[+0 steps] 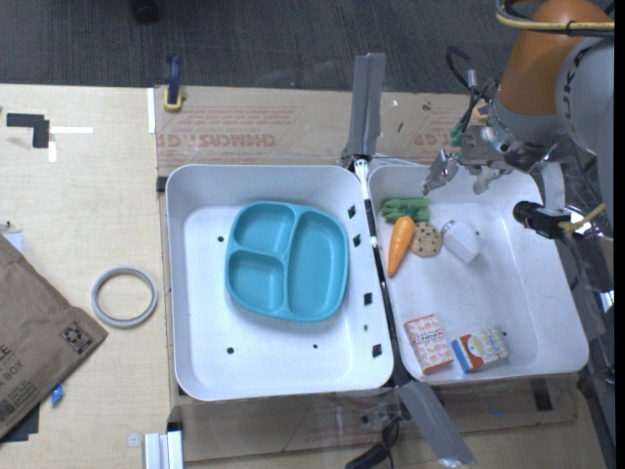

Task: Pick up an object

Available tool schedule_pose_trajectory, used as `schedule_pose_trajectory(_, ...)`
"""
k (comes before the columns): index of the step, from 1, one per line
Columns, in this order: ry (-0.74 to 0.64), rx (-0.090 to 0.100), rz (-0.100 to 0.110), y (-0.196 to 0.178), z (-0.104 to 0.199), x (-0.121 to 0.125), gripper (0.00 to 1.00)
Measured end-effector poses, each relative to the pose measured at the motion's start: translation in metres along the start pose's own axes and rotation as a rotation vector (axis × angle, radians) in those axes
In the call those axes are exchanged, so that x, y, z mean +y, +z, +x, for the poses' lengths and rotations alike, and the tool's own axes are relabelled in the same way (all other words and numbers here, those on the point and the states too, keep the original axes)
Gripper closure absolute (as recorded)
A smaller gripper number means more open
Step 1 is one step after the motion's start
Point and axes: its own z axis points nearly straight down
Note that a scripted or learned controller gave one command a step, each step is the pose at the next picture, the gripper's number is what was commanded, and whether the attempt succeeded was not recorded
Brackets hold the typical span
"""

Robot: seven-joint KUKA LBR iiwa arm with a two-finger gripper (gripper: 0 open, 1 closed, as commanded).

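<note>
The right bin (547,291) holds an orange toy carrot (398,246) with a green top (404,208), a brown cookie (425,239), a small white block (461,242), a pink-and-white box (427,344) and a small orange-and-blue carton (480,350). My gripper (459,176) hangs over the bin's far edge, above and to the right of the carrot top. Its two fingers stand apart, open, with nothing between them. In the left bin (195,340) lies a blue divided plate (288,260).
A grey tape ring (124,295) and a brown cardboard box (34,345) lie on the bench left of the bins. A grey upright bar (367,106) stands at the far end of the divider between the bins. Cables (547,218) trail along the right bin's right side.
</note>
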Motion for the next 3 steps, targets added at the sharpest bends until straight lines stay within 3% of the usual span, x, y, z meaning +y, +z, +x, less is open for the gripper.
schedule_pose_trajectory(1,-0.190,0.004,0.002,0.058,-0.041,-0.035,0.00)
schedule_pose_trajectory(2,-0.169,0.004,0.002,0.084,-0.061,-0.081,0.00)
schedule_pose_trajectory(3,-0.062,0.003,0.001,0.084,-0.032,-0.060,0.00)
